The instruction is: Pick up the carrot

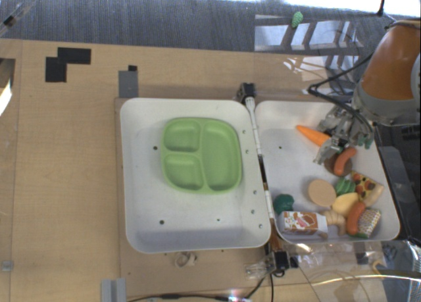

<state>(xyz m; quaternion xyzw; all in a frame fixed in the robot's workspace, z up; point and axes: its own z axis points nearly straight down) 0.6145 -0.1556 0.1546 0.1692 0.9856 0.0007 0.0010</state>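
Note:
The carrot (312, 135) is a small orange cone lying in the right bin (286, 156), near its far side, with its tip pointing left. My gripper (335, 140) hangs low over the carrot's thick right end, coming in from the right below the orange band of the arm (393, 64). The gripper body hides that end of the carrot, and I cannot make out whether it touches it. A brown-red sausage (343, 161) lies just beneath the gripper.
A green divided plate (200, 154) rests in the left bin (141, 228). Toy foods crowd the right bin's near corner: a tan disc (322, 193), broccoli (283, 202), a small carton (303, 222), a pizza slice (367, 188), and another sausage (356, 218).

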